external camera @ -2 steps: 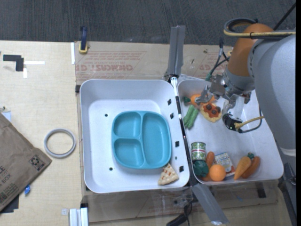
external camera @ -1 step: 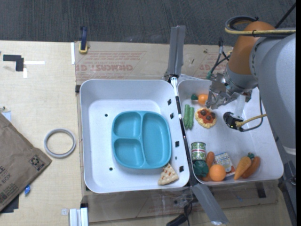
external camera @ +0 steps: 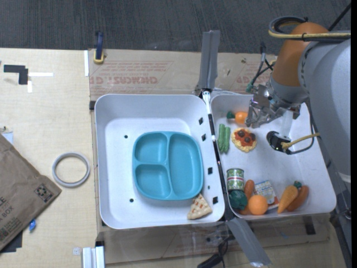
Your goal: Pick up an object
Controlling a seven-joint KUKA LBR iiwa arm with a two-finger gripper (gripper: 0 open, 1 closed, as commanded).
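My gripper [external camera: 252,120] hangs low over the far part of the right bin [external camera: 312,166]. It is right beside a small orange ball [external camera: 240,116] and just above a little round pizza [external camera: 244,139]. Nothing shows between the gripper and the bin floor. A green pod [external camera: 223,138] lies along the bin's left wall. Near the front lie a can [external camera: 235,179], an orange [external camera: 257,204], a carrot [external camera: 287,198] and a small packet [external camera: 264,190].
The left bin [external camera: 111,149] holds a teal divided tray [external camera: 167,165] and a pizza slice [external camera: 199,208] at its front right corner. A tape ring [external camera: 71,168] and a brown box [external camera: 19,194] lie on the bench to the left.
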